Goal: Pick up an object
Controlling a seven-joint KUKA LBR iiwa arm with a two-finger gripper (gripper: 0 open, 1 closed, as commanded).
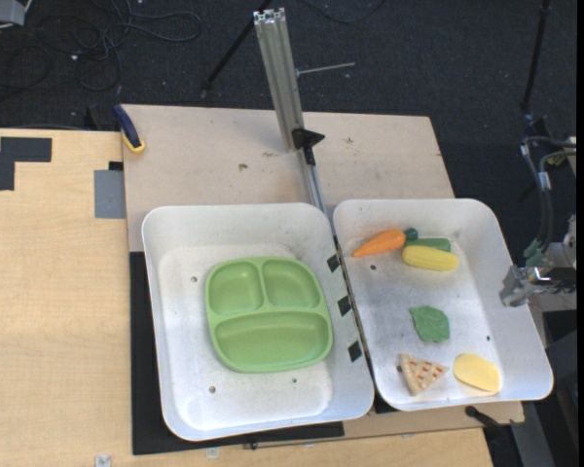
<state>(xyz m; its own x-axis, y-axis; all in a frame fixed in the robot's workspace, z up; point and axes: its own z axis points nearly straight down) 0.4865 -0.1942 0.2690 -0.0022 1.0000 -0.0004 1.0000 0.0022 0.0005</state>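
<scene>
The right bin [487, 224] holds several toy foods. An orange carrot [380, 242] lies at its far side, with a yellow corn cob [429, 256] just right of it. A green leafy piece [430, 323] sits in the middle. Near the front lie a pizza slice [421, 372] and a yellow oval piece [478, 372]. My gripper [524, 288] shows as a grey shape at the right bin's outer right rim, away from all the objects, with nothing seen in it.
The left bin [175, 232] carries a green divided plate [269, 314]. A metal post [282, 76] rises behind the bins, its foot between them. Cables hang at the far right.
</scene>
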